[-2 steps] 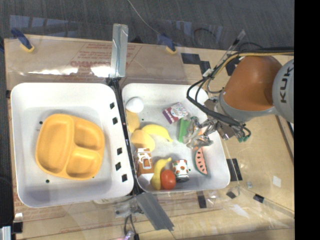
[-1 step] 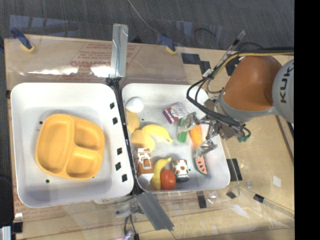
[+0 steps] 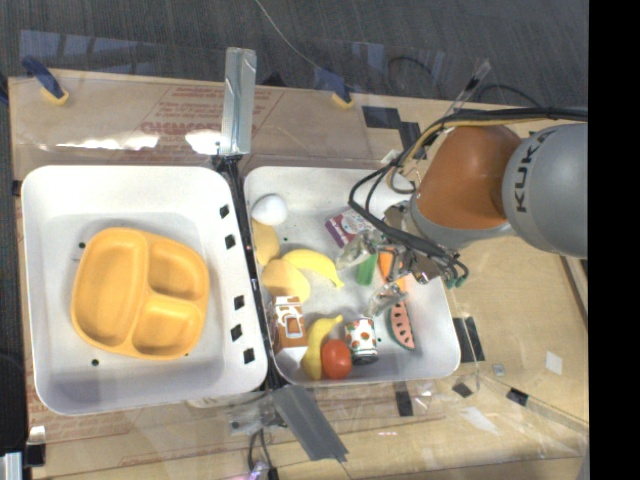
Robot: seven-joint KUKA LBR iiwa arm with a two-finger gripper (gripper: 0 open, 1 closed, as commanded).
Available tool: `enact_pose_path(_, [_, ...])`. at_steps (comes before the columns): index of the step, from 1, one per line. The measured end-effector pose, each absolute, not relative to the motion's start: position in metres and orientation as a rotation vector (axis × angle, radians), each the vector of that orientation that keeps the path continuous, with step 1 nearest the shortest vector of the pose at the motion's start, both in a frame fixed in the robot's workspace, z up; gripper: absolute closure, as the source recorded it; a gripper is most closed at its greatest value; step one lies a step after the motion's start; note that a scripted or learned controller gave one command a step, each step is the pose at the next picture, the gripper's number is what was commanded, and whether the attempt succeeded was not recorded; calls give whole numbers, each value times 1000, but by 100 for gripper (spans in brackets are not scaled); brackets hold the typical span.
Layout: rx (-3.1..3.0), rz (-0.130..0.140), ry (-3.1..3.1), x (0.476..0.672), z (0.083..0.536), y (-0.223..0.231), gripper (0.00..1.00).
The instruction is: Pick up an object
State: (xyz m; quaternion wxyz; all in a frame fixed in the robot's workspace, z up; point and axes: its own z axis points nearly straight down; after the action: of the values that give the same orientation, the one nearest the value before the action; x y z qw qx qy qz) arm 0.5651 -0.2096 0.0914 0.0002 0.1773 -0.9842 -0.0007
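Two white bins on counter (image 3: pixel 520 388). Right bin (image 3: pixel 440 353) crowded: bananas (image 3: pixel 310 266), tomato (image 3: pixel 337 361), watermelon slice (image 3: pixel 400 325). Claw (image 3: pixel 385 268) low at bin's 3 o'clock; finger state hidden. Left bin (image 3: pixel 50 198) holds yellow tray (image 3: pixel 140 290).

Seen from above at a slant: two white bins side by side. Left bin (image 3: pixel 50 268) holding a yellow divided tray (image 3: pixel 138 291). Right bin (image 3: pixel 440 343) crowded with toy food: white egg (image 3: pixel 268 208), bananas (image 3: pixel 305 266), red tomato (image 3: pixel 337 360), watermelon slice (image 3: pixel 401 325), purple packet (image 3: pixel 345 230). Grey arm with orange band (image 3: pixel 462 180) reaching in from the right, gripper (image 3: pixel 385 268) low among the items.
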Motion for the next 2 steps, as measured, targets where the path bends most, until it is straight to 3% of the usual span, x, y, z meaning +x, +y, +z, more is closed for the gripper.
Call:
enact_pose_path(1, [565, 0, -3095, 567, 103, -208, 100])
enact_pose_path(2, [395, 7, -3127, 615, 209, -210, 100])
